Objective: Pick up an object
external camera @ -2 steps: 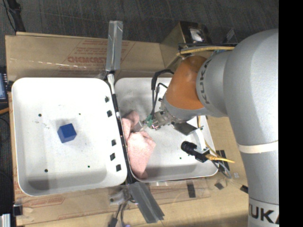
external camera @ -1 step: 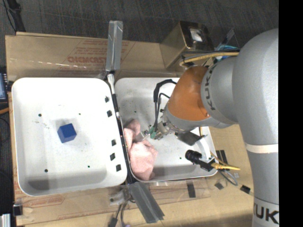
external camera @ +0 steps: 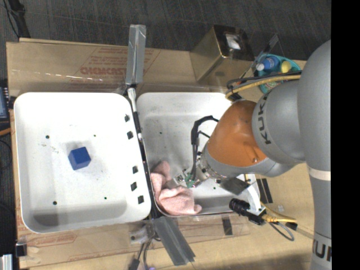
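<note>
A pink crumpled cloth [external camera: 173, 194] lies in the right bin [external camera: 169, 117], against its front left corner. My gripper [external camera: 187, 179] reaches down into that bin just right of the cloth's upper edge, under the orange band [external camera: 239, 136] of the arm. Its tip sits close to the cloth, and I cannot tell whether it touches it. A small blue cube [external camera: 80, 157] rests in the left bin [external camera: 45, 111], left of its middle.
The grey arm [external camera: 304, 117] covers the right half of the right bin. A metal divider [external camera: 136, 145] with black clips separates the bins. A cardboard box [external camera: 222, 52] and bottles [external camera: 273, 65] stand behind the right bin.
</note>
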Controlling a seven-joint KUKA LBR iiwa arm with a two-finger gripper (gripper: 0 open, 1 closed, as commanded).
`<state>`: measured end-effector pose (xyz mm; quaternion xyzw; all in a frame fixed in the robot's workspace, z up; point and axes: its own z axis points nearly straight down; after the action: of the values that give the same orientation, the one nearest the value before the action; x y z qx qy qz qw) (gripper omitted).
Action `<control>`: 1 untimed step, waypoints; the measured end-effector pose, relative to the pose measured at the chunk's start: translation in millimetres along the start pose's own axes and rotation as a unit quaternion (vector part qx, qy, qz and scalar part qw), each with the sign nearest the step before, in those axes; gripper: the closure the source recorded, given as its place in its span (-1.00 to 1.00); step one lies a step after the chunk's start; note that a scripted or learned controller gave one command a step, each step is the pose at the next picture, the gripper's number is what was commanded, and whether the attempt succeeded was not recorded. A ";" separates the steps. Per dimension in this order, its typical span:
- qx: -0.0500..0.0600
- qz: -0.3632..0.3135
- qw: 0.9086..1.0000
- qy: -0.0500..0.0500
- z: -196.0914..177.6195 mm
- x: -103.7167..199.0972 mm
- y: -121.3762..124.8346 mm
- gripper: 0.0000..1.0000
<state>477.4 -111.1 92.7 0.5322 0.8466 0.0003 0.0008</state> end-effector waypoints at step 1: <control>0.001 0.066 0.998 0.000 0.6 -17.1 45.6 -1.00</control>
<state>525.9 -106.7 92.2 0.5870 0.8096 -0.0007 0.0001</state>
